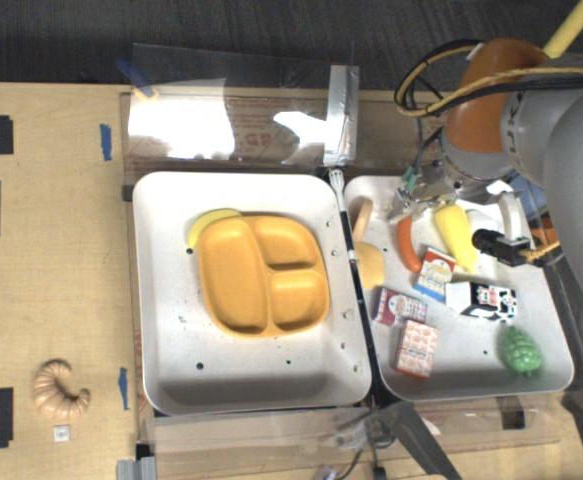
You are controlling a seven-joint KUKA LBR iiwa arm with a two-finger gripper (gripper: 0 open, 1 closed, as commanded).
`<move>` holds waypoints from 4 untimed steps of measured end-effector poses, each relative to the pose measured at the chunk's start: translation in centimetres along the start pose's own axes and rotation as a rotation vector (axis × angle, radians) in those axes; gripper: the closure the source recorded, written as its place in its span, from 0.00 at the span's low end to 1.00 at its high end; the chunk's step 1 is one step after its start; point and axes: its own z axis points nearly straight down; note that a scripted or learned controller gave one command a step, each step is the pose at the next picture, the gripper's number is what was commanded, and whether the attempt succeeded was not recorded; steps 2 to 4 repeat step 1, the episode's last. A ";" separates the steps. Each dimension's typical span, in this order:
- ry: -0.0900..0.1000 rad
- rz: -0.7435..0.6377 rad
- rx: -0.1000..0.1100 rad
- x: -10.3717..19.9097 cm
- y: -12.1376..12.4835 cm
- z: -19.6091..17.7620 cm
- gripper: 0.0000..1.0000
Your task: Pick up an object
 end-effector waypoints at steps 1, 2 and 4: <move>0.006 0.077 -0.003 7.0 0.9 -9.2 1.00; 0.006 0.077 -0.003 7.0 0.9 -9.2 1.00; 0.006 0.077 -0.003 7.0 0.9 -9.2 1.00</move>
